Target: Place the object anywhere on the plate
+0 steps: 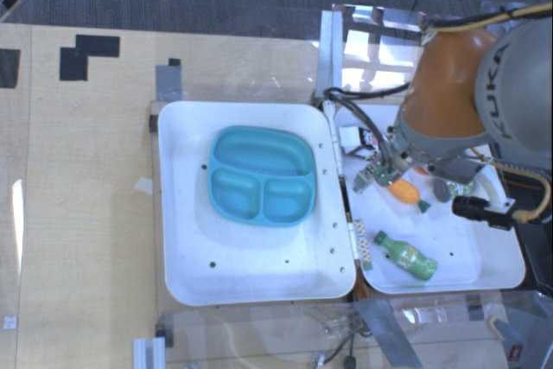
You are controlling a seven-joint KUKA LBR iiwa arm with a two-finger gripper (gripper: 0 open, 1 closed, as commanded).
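Observation:
A blue divided plate (262,174) lies in the left white bin (186,272), with nothing on it. In the right bin (471,272) an orange carrot-like object (403,190) with a green tip lies near the middle. A green bottle (407,257) lies on its side toward the front. My gripper (378,173) hangs over the right bin's left part, just left of and touching or nearly touching the orange object. The grey and orange arm hides the bin's back part.
The ridge between the two bins (341,194) runs just left of the gripper. A small grey piece (441,190) lies right of the orange object. Cables and a black fitting (480,210) cross the right bin's right side.

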